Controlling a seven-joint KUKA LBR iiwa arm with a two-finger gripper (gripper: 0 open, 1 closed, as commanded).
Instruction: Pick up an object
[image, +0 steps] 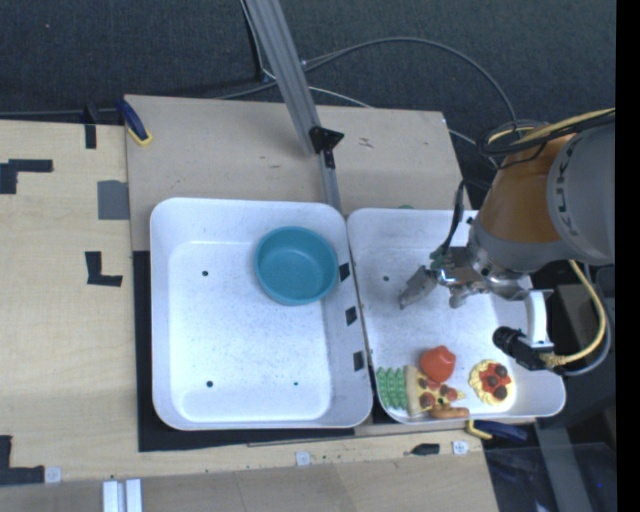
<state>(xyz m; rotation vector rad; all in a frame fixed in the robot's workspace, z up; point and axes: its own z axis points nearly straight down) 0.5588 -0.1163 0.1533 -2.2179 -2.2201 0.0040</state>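
Camera view: gripper (432, 287) hovers mid right bin (400, 240), fingers spread, empty. Red toy (437, 362) (likely light, rigid plastic) sits near the front edge; grasp across its sides.

Arm (585, 190) cropped at right edge.

The arm (590, 200) has a rounded grey casing with a wide orange band (520, 200) above the wrist. The gripper (437, 288) is grey metal. Yellow and black cables (590, 330) loop alongside the arm.
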